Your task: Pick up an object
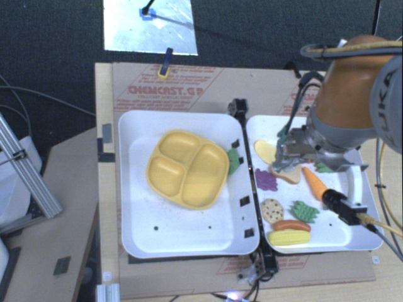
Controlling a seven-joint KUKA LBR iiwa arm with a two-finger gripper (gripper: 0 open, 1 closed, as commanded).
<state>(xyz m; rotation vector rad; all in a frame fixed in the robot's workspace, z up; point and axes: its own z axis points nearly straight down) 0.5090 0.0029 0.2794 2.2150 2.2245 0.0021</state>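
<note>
Nearest the camera in the right bin (362,241), the corn cob (289,237), sausage (291,225) and cookie (272,211) look like light, stiff, slick plastic toys, best pinched across the narrow middle. Further back the gripper (283,162) hangs low over the bread slice (288,176), beside the carrot (313,182); whether it is spread or closed, I cannot tell.

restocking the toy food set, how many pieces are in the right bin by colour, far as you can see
Yellow: 2, a flat piece and corn
Orange: 1, carrot
Purple: 1, grapes
Green: 2, leafy piece and one partly under the arm
Tan: 2, cookie and bread slice
Red: 1, sausage
Total: 9 visible; the arm may hide more.
</note>
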